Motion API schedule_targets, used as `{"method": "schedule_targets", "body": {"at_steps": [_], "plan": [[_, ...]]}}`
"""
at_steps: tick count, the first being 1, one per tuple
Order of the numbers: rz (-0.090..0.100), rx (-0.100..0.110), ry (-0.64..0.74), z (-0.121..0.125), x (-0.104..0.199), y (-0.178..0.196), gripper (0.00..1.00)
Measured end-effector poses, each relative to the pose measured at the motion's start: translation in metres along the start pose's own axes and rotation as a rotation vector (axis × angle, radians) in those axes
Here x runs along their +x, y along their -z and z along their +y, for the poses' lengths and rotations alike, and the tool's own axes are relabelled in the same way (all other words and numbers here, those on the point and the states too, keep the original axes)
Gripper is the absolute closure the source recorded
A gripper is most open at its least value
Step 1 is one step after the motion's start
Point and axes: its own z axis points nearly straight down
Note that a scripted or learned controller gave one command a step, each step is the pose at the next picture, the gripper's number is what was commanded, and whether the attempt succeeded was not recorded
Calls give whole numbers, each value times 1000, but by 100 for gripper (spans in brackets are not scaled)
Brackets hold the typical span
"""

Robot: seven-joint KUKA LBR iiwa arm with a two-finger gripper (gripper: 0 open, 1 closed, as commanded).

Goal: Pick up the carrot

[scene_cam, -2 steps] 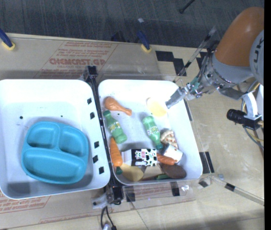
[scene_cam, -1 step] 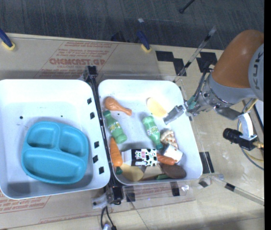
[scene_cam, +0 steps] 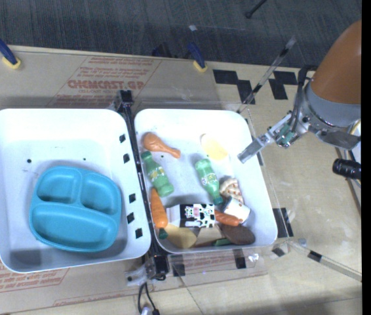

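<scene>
Near edge of the right bin: a crowded row of toys — a cow-patterned carton, a brown piece and a tan wedge along the front wall. All sit well below and to the left of the gripper as the camera sees it.

Carrot: orange, lying lengthwise against the bin's left wall, just beside the cow carton and touching or nearly touching the base of a green bottle. It is diagonally across the bin from the gripper, on the far side from the arm's entry.

Mid-bin: a second green bottle lies between the gripper and the carrot, closer to the gripper. A toy drumstick sits left of the gripper at about its height in the view; a pale yellow piece lies just beside the tool.

Gripper: over the right rim of the bin, tip pointing down-left into it. Nothing visible between its tips; whether it is spread or pressed together, I cannot tell at this resolution.

Left bin: holds a blue divided tray, well apart from the tool.

Step, as judged: approach, grasp not yet made. Next move calls for travel across the bin to above the carrot, with wrist turned so the jaws straddle its narrow width, then descent. Risk: wall and bottle crowd the grasp.
</scene>
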Motion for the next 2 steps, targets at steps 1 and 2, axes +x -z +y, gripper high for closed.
{"method": "schedule_targets", "body": {"at_steps": [1, 2], "plan": [[8, 6, -31, -23, 30, -68, 0], [-13, -9, 36, -54, 29, 90, 0]]}}
